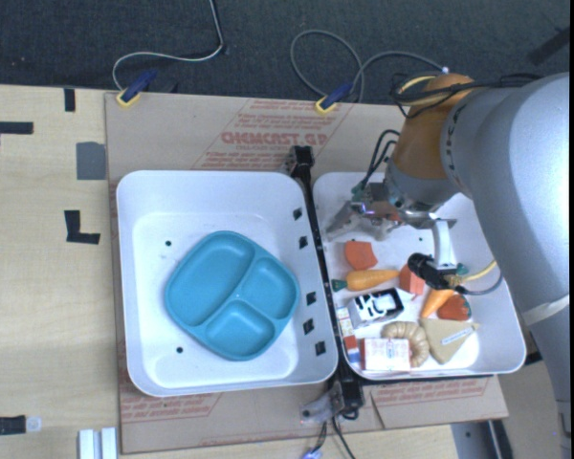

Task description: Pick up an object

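Two shallow white plastic bins are seen side by side on a brown cardboard-covered counter. The left bin is occupied by a light blue plastic plate with three compartments, set near its middle.

In the right bin, small objects are clustered toward 6 o'clock. An orange-red block is placed near the bin's centre, and a long orange carrot-shaped piece is laid just below it, pointing toward 9 o'clock. A black-and-white printed card is found beneath the carrot piece. At 6 o'clock a white and red box is set beside a tan pastry-like item, and a pale wedge is touching that item at 3 o'clock. A small orange cone is seen above the wedge.

The grey arm with its orange band is reached in from 3 o'clock, and the fingers are positioned low at 12 o'clock of the right bin, above the orange-red block. Whether they are spread or closed cannot be told, and nothing is visibly held between them.
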Robot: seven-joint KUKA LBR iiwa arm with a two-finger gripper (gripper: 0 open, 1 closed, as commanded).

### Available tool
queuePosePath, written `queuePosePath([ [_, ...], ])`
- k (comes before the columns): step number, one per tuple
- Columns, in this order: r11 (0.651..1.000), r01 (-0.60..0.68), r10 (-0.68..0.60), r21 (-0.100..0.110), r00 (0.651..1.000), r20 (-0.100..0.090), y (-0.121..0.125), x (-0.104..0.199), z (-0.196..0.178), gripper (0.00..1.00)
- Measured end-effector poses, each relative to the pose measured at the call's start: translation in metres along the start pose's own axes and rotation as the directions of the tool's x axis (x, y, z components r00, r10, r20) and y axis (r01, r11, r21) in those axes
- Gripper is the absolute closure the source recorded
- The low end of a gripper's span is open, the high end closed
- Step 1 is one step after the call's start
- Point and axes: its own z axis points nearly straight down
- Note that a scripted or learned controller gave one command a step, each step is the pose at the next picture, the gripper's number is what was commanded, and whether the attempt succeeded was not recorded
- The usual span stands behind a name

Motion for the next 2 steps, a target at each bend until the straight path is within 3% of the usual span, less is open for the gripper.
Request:
queuePosePath([
  [1,1.000,0.001,-0.001,-0.001,1.000,0.001,-0.016,0.001,0.000,0.00],
  [2,1.000,0.000,0.000,-0.002,1.000,0.000,-0.052,-0.001,-0.001,0.00],
])
